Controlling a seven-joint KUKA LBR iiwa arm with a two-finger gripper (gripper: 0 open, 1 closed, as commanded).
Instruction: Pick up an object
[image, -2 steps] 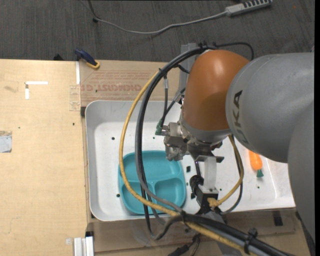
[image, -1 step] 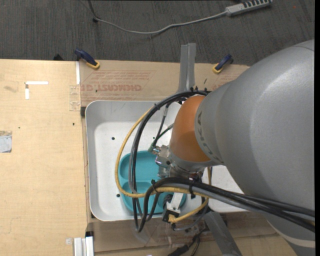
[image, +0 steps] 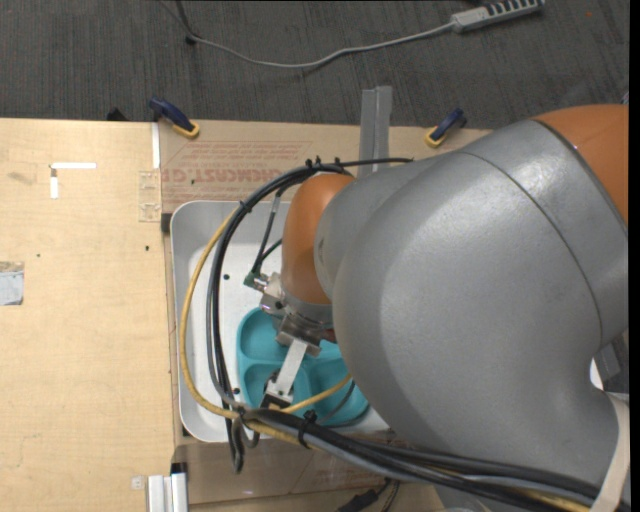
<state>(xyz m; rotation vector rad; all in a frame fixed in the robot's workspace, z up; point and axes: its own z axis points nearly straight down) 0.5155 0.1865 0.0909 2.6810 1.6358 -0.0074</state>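
Desk (image: 80, 330): pale wood, carrying a printed cardboard sheet (image: 240, 170) with a white bin (image: 192, 300) on it. Left clamp (image: 172, 115) and right clamp (image: 447, 124), both blue, sat at the sheet's far edge, probably pinning it so the bin kept its place. Bin contents: one teal dish (image: 252, 345), lying in the near part and partly hidden under the robot. Arm (image: 480, 300): grey, orange at the wrist, reaching in from the right with the wrist turned down over the bin. Hand (image: 292, 335): low, directly above the dish, placed as if for a grasp from above. Contact could not be judged, nor whether the hand was open or closed, and nothing was seen held. Cables (image: 200, 330): black and yellow, looped slack along the bin's left side, likely to give the wrist room to turn. Pickup judged not yet made.
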